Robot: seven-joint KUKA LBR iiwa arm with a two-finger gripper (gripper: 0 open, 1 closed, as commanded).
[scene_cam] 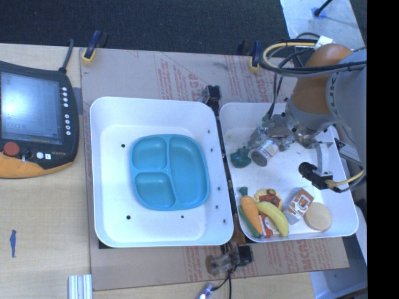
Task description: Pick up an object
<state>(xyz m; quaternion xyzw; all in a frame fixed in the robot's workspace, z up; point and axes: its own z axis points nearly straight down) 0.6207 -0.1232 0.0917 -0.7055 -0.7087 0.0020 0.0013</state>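
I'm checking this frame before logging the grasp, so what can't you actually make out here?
- Gripper in the camera view: its fingertips blur into the grey metal, so open or shut is unclear.
- Green object beside it: too small to identify, or to see contact.
- Right bin: the arm covers its far right part.
- Food pile near the banana: items overlap, and the small carton's label is unreadable.

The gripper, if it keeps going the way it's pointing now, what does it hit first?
Probably the dark green object just beyond the gripper, toward the right bin's left wall; depth is hard to judge from above.
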